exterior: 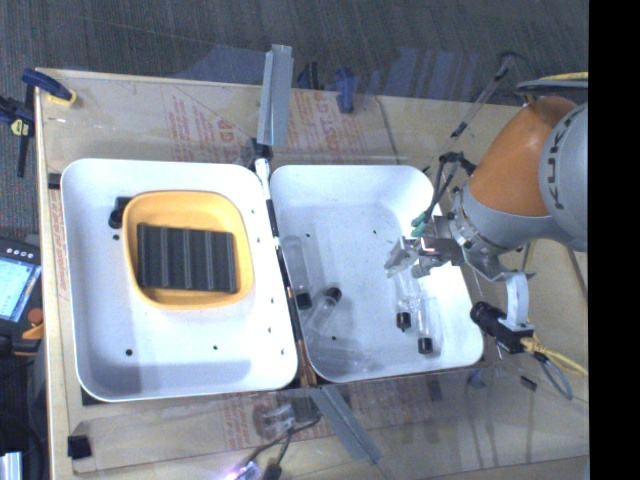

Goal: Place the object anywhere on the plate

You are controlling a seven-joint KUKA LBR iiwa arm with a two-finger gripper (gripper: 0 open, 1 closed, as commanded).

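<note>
**Gripper low in right bin, plate across the divider**

The gripper (415, 268) hangs near the right bin's (350, 183) right edge; its grip state cannot be told. A small clear object (325, 303) lies leftward. The yellow plate (187, 253) fills the left bin's (90, 368) upper middle.

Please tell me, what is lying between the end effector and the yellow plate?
In the camera view, between the end effector and the yellow plate lie a small dark-capped clear object on the right bin's floor and the two bins' adjoining walls.
</note>
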